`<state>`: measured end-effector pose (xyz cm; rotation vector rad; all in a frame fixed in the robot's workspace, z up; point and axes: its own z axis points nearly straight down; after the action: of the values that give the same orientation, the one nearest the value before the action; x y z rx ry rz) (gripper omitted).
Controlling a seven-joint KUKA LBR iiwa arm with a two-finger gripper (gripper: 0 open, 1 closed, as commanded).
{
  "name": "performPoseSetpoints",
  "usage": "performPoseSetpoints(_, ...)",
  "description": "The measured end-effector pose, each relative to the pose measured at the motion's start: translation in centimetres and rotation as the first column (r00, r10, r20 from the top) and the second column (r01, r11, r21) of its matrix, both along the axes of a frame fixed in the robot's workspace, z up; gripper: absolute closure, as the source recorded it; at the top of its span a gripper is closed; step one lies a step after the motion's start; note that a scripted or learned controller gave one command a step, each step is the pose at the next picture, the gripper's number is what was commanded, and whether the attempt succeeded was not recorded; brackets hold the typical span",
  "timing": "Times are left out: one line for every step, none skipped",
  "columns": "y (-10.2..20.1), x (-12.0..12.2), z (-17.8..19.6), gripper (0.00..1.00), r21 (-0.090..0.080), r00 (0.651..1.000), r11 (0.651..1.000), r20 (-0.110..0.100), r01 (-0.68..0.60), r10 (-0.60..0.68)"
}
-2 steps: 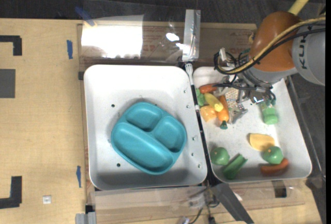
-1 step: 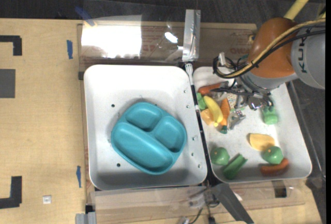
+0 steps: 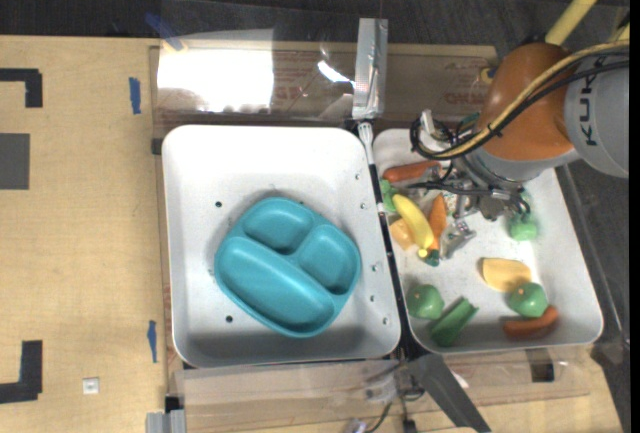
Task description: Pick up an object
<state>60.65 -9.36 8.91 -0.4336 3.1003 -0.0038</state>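
Gripper hangs low over the upper-left part of the right bin, metal parts down among the toy food; whether it is open or closed, I cannot tell from this angle, and nothing is visibly held in it. Arm enters from the right, its orange band above the wrist, with cables looping across it.

Right bin contents, nearest the gripper first: a yellow banana just left of it, lying at a slant with an orange carrot piece beside it; a red-orange piece near the bin's top-left corner; a small green item just right of the gripper. Lower down: a yellow wedge, a green round fruit touching a red-orange piece at the lower right, another green round fruit and a dark green cucumber-like stick side by side near the lower left.

Left bin holds one teal divided tray, three compartments, lying tilted in the bin's middle.

Both bins sit on a cardboard-topped bench.
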Motion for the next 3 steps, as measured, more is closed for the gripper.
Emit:
performPoseSetpoints(0.2,-1.2,0.0,0.0,0.003,0.991,0.991,0.001,0.134,-0.134)
performPoseSetpoints(0.0,-3.9,0.0,0.0,0.003,0.989,0.989,0.001,0.15,-0.15)
performPoseSetpoints(0.1,-3.4,1.4,1.0,0.004,0.989,0.989,0.015,0.147,-0.148)
